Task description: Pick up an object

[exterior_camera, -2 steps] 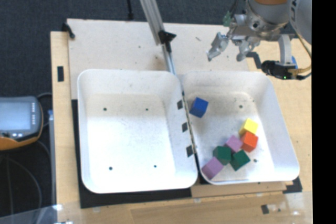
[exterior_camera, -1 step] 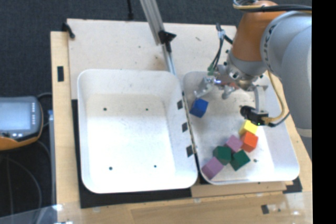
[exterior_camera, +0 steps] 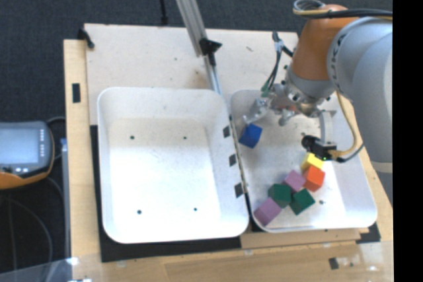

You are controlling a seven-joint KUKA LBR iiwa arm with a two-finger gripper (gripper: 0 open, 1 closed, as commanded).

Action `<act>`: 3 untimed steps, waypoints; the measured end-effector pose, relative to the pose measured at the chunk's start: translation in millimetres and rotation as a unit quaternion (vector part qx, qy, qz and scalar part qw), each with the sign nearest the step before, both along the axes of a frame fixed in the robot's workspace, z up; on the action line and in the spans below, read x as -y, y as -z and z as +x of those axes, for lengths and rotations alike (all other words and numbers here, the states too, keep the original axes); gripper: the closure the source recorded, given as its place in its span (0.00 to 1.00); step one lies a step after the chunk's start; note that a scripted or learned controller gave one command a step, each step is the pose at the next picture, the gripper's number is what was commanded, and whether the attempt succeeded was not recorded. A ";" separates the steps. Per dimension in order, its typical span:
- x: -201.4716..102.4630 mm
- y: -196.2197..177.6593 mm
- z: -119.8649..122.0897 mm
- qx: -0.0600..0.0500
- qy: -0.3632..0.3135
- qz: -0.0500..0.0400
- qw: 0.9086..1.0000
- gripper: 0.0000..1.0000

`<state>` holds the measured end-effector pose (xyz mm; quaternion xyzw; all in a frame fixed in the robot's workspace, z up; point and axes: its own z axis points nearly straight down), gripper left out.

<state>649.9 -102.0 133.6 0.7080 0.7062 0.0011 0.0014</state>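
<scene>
Where the grey arm (exterior_camera: 360, 69) reaches in from the right, its orange band (exterior_camera: 314, 43) sits above the wrist and the end effector (exterior_camera: 254, 117) hangs over the upper left part of the right bin (exterior_camera: 360, 208). A blue cube (exterior_camera: 250, 135) sits just under the fingertips, close to the bin's left wall; it looks tilted, and it touches or nearly touches the fingers. Whether the fingers are spread or closed on it I cannot tell, since the metal parts blur together at that spot.

The other blocks lie well apart from the blue one, toward the lower right of the same bin. A yellow block (exterior_camera: 312, 160) and an orange block (exterior_camera: 315, 176) sit together, touching, just below a black cable (exterior_camera: 330, 148) that loops from the wrist. Beside them lies a purple block (exterior_camera: 295, 179). Two green blocks (exterior_camera: 280, 194) (exterior_camera: 303, 201) sit side by side below it, and a second purple block (exterior_camera: 268, 211) rests near the bin's front edge.

The left bin (exterior_camera: 165, 162) stands alongside, its right wall against the right bin. Both rest on the pale bench (exterior_camera: 145, 56). A slanted metal rail (exterior_camera: 188, 3) crosses the top of the view above the bench, and a grey device (exterior_camera: 25, 148) sits at the far left, off the bench.
</scene>
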 end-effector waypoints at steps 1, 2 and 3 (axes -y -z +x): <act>-1.1 19.9 0.4 0.000 0.001 0.000 1.000 0.00; 6.7 35.3 -111.9 0.000 0.000 -0.001 1.000 0.00; 7.3 24.4 -109.3 0.003 0.006 -0.001 1.000 1.00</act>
